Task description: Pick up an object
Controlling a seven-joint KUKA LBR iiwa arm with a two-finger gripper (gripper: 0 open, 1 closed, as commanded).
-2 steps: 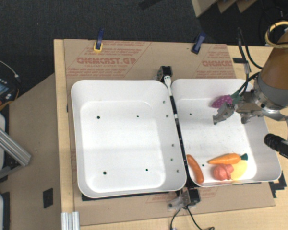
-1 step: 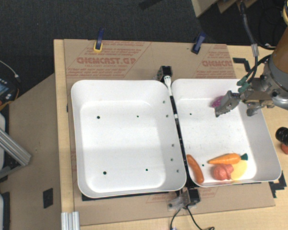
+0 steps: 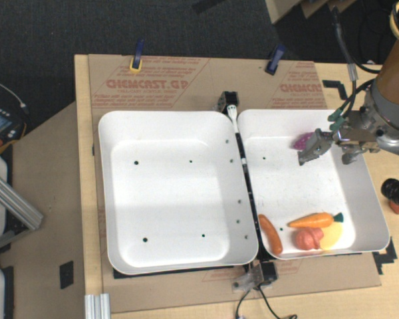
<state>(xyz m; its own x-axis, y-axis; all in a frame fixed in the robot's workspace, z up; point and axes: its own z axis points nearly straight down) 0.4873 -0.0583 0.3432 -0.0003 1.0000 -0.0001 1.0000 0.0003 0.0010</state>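
While my gripper (image 3: 329,148) hangs over the right bin (image 3: 279,178), fingers spread and holding nothing, I see a purple toy (image 3: 304,139) beside it; carrot (image 3: 312,220) and sausage (image 3: 270,234) lie near the front.

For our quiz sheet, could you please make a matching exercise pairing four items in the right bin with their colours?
Items:
1. carrot
2. sausage
3. object beside the end effector
4. lumpy item under the carrot

Colours:
A. purple
B. pink
C. orange with a green tip
D. reddish orange

Pairs: 1-C, 2-D, 3-A, 4-B
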